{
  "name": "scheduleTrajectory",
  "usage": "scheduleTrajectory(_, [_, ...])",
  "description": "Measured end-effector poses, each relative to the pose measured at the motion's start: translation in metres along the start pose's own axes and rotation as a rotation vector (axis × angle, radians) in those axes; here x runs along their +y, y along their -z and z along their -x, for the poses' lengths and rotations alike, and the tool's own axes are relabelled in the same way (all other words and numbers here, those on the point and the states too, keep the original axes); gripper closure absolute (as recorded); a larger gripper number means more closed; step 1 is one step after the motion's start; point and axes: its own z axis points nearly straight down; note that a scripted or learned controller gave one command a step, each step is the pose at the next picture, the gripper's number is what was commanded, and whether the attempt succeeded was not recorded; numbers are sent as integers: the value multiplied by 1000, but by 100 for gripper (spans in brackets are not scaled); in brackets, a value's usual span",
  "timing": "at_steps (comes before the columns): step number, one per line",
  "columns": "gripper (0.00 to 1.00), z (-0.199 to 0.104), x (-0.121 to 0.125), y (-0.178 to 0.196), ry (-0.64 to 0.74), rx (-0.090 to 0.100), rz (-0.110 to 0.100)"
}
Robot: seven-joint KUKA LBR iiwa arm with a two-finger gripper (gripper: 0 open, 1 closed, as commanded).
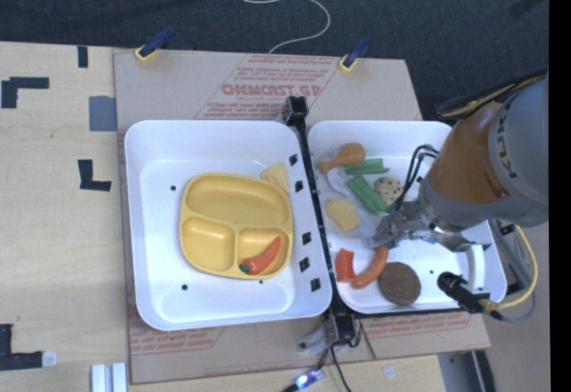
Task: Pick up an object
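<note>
My gripper [390, 234] reaches down into the right bin [393, 130] from the right, just above a curved sausage [369, 267]. Around it lie a brown round patty [400, 283], a red piece [344, 263], a yellow chip [343, 213], a green bean pod [364, 193], a spotted cookie [386, 187] and a chicken drumstick [344, 155]. The arm hides the gripper's tips.
The left bin [152, 203] holds a yellow divided plate [223, 212] with a red chili pepper [261, 258] in its lower right section. A pale yellow wedge [276, 175] lies by the plate's upper right corner. A black divider [307, 194] separates the bins.
</note>
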Motion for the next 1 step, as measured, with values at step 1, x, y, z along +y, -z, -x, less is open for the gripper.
scheduleTrajectory(1, [100, -3, 11, 55, 1, 1, 4])
